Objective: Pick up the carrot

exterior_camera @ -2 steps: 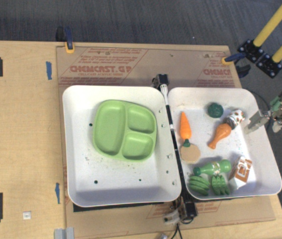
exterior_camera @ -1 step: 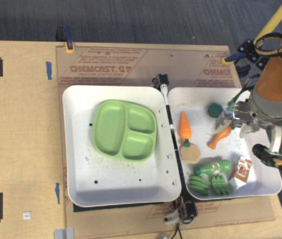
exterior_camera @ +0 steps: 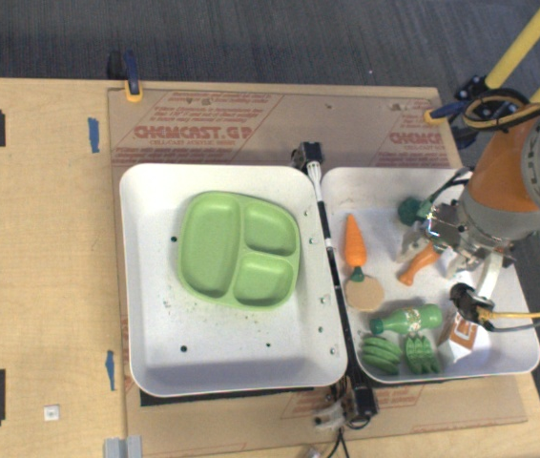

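Left bin [exterior_camera: 146,284]: holds a green divided plate [exterior_camera: 239,249] with three compartments, lying flat near the middle; bare white floor shows round it on every side.
Divider: the two bins' rims meet in a dark strip running top to bottom, just left of the carrot.
Carrot [exterior_camera: 354,240]: in the right bin [exterior_camera: 518,351], close to its left wall, lying lengthwise with the green stub toward the bottom; nothing lies on it.
Round tan piece [exterior_camera: 365,295]: just below the carrot's green end, touching or almost so.
Green toys: a green bottle-like item [exterior_camera: 409,321] and ribbed green pieces [exterior_camera: 400,353] crowd the lower part of the right bin.
Second orange piece [exterior_camera: 417,264]: tilted, to the right of the carrot, just beside the gripper.
Dark green item [exterior_camera: 410,210]: near the upper middle of the right bin.
Gripper [exterior_camera: 456,241]: over the right half of the right bin, apart from the carrot; whether it is spread or closed cannot be made out.
Open room: white floor above the carrot and between it and the second orange piece.
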Motion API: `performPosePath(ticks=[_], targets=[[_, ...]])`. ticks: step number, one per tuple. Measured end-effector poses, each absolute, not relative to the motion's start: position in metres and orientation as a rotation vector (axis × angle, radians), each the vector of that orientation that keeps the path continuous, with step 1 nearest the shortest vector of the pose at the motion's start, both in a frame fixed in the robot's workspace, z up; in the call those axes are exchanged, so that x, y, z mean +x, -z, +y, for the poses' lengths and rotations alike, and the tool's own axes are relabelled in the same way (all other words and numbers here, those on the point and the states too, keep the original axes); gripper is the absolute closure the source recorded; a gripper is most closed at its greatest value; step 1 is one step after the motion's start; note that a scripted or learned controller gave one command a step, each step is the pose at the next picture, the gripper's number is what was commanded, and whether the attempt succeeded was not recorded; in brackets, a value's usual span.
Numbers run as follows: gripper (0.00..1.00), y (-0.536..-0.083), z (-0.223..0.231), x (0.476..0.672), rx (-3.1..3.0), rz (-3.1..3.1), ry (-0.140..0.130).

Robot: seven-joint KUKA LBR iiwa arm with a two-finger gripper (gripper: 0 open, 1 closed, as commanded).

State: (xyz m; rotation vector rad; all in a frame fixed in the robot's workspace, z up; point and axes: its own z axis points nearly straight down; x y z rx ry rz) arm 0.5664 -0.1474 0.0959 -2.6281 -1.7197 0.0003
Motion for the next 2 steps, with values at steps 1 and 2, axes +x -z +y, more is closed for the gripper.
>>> performPosePath(ticks=[1, 2], targets=[[1.0, -0.106, -0.147, 0.567, -2.627, -1.72, 0.0], [1.0, -0.185, -0.057, 0.562, -2.608, -1.75, 0.001]])
